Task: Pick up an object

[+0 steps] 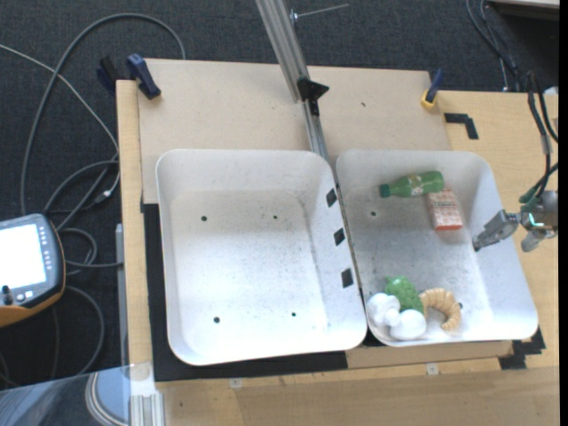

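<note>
The right bin (497, 278) holds several objects. A green bottle (413, 185) lies on its side near the bin's far wall, and a small red and white box (444, 210) sits just right of it. In the near corner a green lump (404, 291), a white lumpy object (396, 316) and a tan curved piece (445, 308) are bunched together. My gripper (512, 235) hovers over the bin's right rim, to the right of the box. It is open, with nothing between its fingers.
The left bin (177, 238) stands beside the right one, with small black tabs along their shared wall. A metal pole (282, 38) slants over the bench's far side. Clamps sit at the board's far corners. Cables and a pendant (27, 260) lie off to the left.
</note>
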